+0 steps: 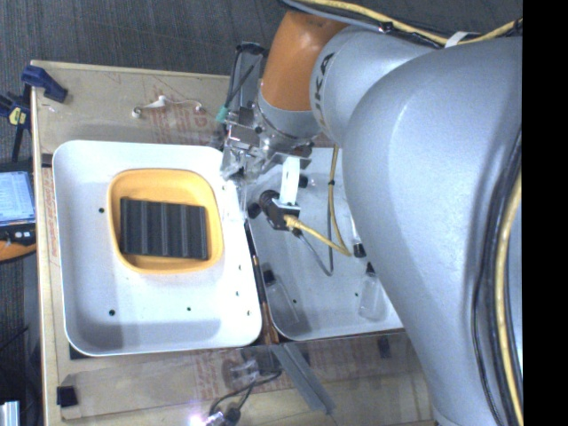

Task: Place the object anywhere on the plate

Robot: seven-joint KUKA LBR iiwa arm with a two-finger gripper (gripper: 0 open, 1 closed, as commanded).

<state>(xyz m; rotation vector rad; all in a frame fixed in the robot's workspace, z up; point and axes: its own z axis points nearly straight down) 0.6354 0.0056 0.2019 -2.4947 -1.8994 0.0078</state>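
- The plate [164, 224], yellow with a dark ribbed centre, sits in the left bin [89, 318]; I see nothing lying on it, so placing looks undone.
- I cannot make out the object anywhere.
- My claw [238, 160] hangs at the plate's two o'clock, over the bins' shared edge.
- My arm [426, 176] covers much of the right bin [311, 318].
- I cannot tell my claw's state.

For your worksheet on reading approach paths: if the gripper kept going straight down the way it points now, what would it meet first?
Probably the raised rims where the two white bins meet: the gripper hangs at the left bin's upper right corner, short of the yellow plate. Depth is unclear from one slanted view.
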